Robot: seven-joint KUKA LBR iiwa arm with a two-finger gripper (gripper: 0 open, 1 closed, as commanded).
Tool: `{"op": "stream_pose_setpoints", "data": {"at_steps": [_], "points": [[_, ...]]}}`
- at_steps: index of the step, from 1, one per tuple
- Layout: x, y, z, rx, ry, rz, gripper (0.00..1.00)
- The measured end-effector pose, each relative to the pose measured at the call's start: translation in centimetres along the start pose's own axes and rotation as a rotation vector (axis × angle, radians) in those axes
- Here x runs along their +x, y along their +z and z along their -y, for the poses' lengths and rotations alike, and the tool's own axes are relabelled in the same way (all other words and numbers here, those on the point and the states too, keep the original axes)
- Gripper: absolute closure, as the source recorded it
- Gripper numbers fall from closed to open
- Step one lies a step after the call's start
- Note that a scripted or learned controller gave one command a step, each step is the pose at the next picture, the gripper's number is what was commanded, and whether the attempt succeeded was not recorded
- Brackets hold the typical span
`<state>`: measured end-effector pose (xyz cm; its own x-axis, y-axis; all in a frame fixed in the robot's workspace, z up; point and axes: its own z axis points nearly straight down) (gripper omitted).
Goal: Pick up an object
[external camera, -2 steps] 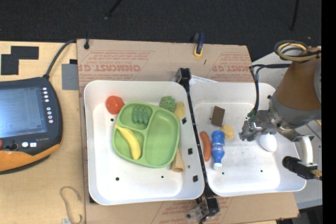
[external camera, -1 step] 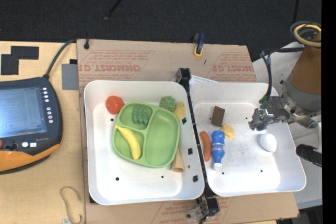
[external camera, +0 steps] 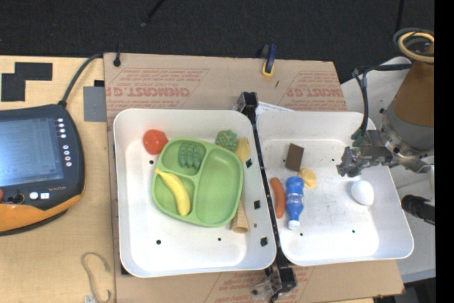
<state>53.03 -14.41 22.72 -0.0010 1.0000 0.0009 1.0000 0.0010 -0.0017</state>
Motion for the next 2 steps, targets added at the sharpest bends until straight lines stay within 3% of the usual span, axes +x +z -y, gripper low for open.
{"op": "stream_pose_setpoints", "data": {"at_steps": [2], "points": [[11.8, 0.8, -0.4, 0.003, -0.003, -0.001, 1.00]]}}
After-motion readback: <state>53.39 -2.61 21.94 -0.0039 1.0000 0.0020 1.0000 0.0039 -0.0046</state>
